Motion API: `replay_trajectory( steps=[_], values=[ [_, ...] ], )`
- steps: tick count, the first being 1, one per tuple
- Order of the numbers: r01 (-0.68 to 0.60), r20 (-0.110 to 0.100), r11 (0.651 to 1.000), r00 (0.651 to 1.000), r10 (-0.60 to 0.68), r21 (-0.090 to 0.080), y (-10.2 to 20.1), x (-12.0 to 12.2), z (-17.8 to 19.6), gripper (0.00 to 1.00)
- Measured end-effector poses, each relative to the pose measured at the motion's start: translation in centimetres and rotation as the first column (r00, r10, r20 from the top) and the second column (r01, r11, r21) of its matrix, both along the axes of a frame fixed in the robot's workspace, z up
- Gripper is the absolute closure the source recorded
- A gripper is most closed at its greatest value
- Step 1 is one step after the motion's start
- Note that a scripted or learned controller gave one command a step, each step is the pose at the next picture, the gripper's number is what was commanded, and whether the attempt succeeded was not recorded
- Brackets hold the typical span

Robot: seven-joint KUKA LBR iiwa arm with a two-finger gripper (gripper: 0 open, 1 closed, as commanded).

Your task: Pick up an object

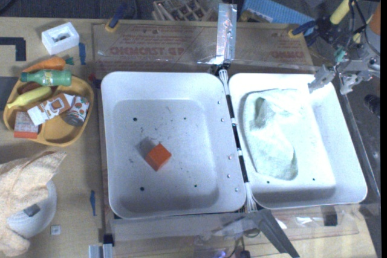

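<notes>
Where the left bin (121, 99) dips, an orange block (159, 156) sits; the claw's (338, 72) state is unclear.

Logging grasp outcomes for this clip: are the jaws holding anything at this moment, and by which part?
Nothing is held. The gripper hangs over the right bin's far corner with nothing between its jaws; the orange block lies in the left bin.

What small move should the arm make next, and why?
Probably swing left across the bench toward the orange block. The gripper sits at the right bin's far right corner, holding nothing, while the block lies alone in the left bin.
</notes>
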State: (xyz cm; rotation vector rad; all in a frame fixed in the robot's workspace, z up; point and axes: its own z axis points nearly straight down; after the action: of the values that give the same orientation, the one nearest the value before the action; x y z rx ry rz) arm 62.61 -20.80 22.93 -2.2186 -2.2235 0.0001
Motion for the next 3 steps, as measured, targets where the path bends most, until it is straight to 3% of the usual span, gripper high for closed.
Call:
replay_trajectory(
  steps=[1, 2, 3],
  values=[
    [-0.113, -0.001, 0.994, 0.994, 0.113, 0.0, 6.3, 3.7, -11.8, 0.0],
    [-0.057, -0.002, 0.998, 0.998, 0.057, 0.0, 11.0, 4.1, -13.3, 0.0],
    [-0.059, 0.002, 0.998, 0.998, 0.059, -0.002, 11.0, 4.2, -12.1, 1.0]
  ],
)
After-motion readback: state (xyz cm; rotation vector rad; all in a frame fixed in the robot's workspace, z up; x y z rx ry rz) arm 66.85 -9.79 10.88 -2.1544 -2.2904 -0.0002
